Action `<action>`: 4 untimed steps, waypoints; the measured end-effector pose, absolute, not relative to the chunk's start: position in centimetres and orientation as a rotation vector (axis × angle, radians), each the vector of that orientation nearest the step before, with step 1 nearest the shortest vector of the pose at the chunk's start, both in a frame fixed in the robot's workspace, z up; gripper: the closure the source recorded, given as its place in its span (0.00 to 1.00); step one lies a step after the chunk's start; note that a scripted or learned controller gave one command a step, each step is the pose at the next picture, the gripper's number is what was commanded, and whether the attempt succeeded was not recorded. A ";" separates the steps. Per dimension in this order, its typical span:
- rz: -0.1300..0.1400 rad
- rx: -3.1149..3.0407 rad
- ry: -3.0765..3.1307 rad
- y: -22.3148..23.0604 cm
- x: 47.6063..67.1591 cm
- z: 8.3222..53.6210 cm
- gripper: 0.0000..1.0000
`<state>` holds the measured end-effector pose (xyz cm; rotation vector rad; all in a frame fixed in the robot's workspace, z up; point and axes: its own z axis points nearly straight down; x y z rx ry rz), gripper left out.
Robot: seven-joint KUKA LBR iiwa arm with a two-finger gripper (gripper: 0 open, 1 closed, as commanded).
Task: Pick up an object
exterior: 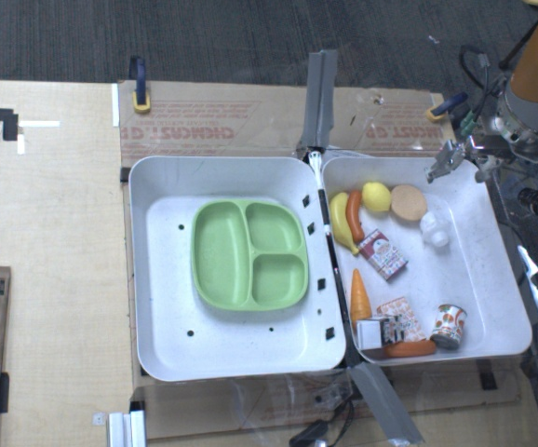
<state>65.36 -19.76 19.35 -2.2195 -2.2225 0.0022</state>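
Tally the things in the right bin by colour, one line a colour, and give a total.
Yellow: 2, curved yellow banana and round yellow lemon
Orange: 3, orange carrot, thin orange-red pepper, orange-red sausage shape
Tan: 1, round tan bread roll
White: 1, small white lump
Red-and-white printed: 3, two small boxes, small tin can
Total: 10

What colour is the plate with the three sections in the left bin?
The divided plate is light green all over, with no pattern. It shows plainly in the camera view.

Divided tray [249, 254] in left bin [148, 277], food items right.
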 end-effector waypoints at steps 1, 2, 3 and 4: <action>0.002 -2.121 -2.318 -18.5 60.0 18.7 0.00; 0.003 -2.188 -2.252 -13.4 62.7 11.5 0.00; -0.007 -2.049 -2.389 -11.1 56.7 9.6 0.00; -0.008 -2.098 -2.346 -9.9 52.5 9.6 0.00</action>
